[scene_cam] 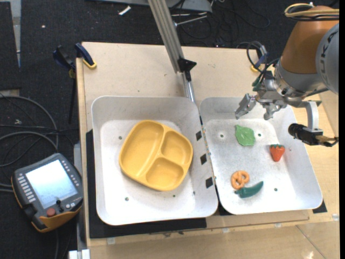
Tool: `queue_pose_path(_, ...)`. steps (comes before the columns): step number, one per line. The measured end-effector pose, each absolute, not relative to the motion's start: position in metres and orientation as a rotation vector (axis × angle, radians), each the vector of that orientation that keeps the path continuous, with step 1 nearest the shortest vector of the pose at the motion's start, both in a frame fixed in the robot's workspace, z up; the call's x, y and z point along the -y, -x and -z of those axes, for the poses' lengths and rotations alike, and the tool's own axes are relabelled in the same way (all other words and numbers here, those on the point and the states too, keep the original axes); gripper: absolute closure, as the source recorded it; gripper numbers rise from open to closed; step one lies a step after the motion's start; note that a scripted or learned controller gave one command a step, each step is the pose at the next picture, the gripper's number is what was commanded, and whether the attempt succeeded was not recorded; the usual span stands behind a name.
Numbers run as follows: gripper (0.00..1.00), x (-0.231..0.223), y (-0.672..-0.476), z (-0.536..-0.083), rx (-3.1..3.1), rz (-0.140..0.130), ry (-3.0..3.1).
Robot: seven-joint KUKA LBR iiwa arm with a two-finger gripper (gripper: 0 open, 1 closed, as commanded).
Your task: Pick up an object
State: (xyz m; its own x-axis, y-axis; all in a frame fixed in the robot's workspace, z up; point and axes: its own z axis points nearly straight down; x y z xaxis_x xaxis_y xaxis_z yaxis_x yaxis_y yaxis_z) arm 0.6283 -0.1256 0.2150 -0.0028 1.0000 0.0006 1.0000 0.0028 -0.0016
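Note:
In the right bin (302, 193) lie a green leaf-shaped piece (245, 135), a red strawberry (277, 152), an orange pretzel (240, 178) and a dark green pepper (250, 189). My gripper (256, 109) hangs over the bin's far edge, above and just behind the green leaf. Its two fingers are spread apart with nothing between them. The left bin (108, 198) holds a yellow divided plate (156, 155).
A slanted metal pole (170, 34) crosses the bench behind the bins. A teach pendant (46, 190) lies to the left of the bench. Black clips (204, 156) join the two bins at the middle.

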Motion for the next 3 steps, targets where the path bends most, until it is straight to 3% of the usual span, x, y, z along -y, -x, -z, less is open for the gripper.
queue_pose_path(1,0.0,0.126,-0.628,-0.215,2.223,-0.001,2.217)
queue_pose_path(3,0.0,0.127,-0.63,-0.099,2.221,-0.006,2.215)
